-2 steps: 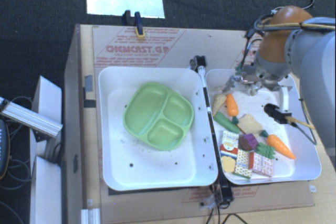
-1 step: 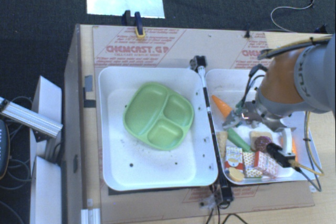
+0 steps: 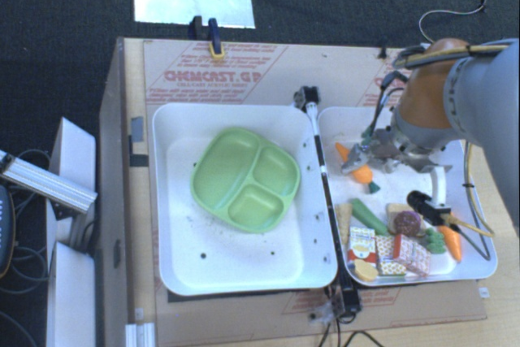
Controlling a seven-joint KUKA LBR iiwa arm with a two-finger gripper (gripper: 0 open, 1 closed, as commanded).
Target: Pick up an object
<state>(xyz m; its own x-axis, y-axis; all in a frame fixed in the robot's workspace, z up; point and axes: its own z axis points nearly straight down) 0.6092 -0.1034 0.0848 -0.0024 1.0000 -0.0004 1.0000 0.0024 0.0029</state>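
1. The toy food pile (image 3: 398, 244) lies in the near corner of the right bin (image 3: 487, 260); ignore it.
2. The small carrot (image 3: 362, 174) lies just beside the claw (image 3: 361, 160), under its tips; lower straight and close slowly.
3. I cannot tell how wide the claw is.
4. The green plate (image 3: 245, 179) rests in the left bin (image 3: 175, 256).

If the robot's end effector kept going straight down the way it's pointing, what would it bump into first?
Probably the little orange toy carrot right under the end effector, in the right bin. It looks very close already, though from this slanted view it's hard to tell whether they touch.
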